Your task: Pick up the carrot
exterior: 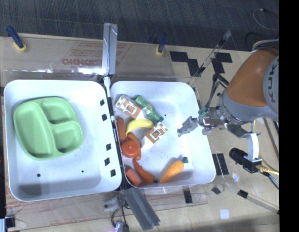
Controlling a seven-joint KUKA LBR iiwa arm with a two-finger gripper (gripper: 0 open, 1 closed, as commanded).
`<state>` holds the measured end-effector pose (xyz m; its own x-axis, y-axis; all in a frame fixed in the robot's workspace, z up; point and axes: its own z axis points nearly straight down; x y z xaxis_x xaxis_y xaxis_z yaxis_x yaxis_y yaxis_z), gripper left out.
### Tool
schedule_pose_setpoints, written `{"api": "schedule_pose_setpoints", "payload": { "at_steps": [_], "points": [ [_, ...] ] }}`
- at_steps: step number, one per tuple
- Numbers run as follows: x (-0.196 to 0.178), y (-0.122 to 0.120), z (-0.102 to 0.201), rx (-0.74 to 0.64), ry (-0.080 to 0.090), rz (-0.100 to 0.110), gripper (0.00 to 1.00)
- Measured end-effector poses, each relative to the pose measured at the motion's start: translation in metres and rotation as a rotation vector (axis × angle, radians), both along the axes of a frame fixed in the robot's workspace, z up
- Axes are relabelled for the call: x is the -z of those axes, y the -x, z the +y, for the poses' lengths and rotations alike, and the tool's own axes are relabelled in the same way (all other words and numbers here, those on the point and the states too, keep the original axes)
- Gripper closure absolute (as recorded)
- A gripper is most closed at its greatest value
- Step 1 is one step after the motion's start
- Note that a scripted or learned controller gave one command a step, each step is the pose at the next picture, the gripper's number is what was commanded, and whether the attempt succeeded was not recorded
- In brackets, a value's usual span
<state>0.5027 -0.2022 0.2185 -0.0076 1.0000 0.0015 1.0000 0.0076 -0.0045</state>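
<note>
The place looked like a robotics lab or test cell rather than a home. A plywood bench (38, 47) carried two shallow white bins (52, 178), with blue clamps (15, 37) gripping its edge and black tape markers (188, 59) stuck to the surface. Plastic toy food (139, 129) lay as test props in one bin, and dark carpet (139, 4) ran behind the bench.

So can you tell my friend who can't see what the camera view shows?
A robot gripper hangs over the right white bin, above an orange carrot lying near its front edge among other toy food. The left bin has a green divided plate.
</note>
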Motion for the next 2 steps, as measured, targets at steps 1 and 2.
{"api": "schedule_pose_setpoints", "payload": {
  "at_steps": [1,2],
  "points": [
    [0.127,0.026,-0.008,0.183,0.000,-0.001,0.00],
    [0.127,-0.034,0.017,0.227,0.001,-0.001,0.00]
  ]
}}
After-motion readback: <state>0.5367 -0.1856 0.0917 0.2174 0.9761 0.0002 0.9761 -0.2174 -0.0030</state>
